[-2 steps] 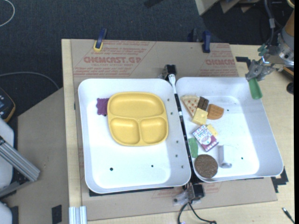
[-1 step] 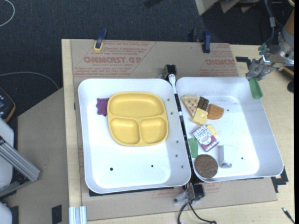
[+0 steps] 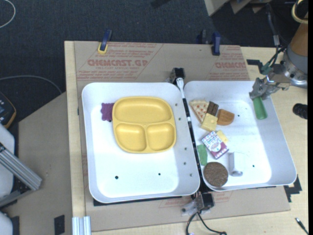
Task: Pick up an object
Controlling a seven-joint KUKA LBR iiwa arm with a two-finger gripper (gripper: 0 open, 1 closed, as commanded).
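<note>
My gripper (image 3: pixel 260 91) hangs over the far right corner of the right bin (image 3: pixel 274 146). Just below it in the picture a green cylinder (image 3: pixel 260 108) lies on the bin floor, and I cannot tell whether the two touch. Near the bin's left side sits a cluster: a tan wedge (image 3: pixel 198 109), a dark brown block (image 3: pixel 212 108), an orange-brown piece (image 3: pixel 225 116), a yellow block (image 3: pixel 209 123), a printed packet (image 3: pixel 214 144), a small green piece (image 3: pixel 202 153), a round brown disc (image 3: pixel 215 174) and a grey piece (image 3: pixel 233 163).
The left bin (image 3: pixel 98 146) holds a yellow divided plate (image 3: pixel 144 123) with a purple thing (image 3: pixel 106 111) at its left edge. A black rail (image 3: pixel 186 114) marks where the bins meet. Clamps (image 3: pixel 103 44) grip the cardboard's far edge.
</note>
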